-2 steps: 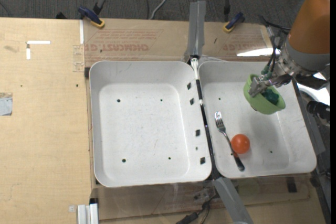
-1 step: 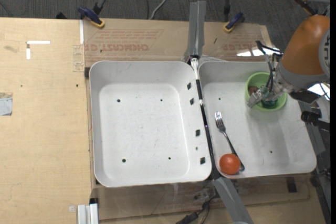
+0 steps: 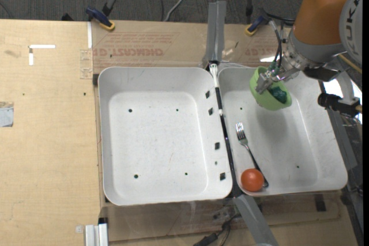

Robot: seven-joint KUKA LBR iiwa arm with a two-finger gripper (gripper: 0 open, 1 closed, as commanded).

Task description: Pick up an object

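My gripper (image 3: 270, 80) hangs above the back part of the right bin (image 3: 323, 180), shut on the rim of a light green cup (image 3: 268, 95) that is lifted and tilted, with something dark teal inside it. Below it on the bin floor lies a silver fork (image 3: 247, 144), tines toward the back. A red-orange ball (image 3: 252, 180) rests in the bin's front left corner, touching the fork's handle end.
The left bin (image 3: 115, 181) sits beside the right one, with a grey divider bar (image 3: 217, 31) between them at the back. Clamps (image 3: 101, 18) hold the cardboard behind the bins. A wooden bench top (image 3: 40, 124) extends to the left.
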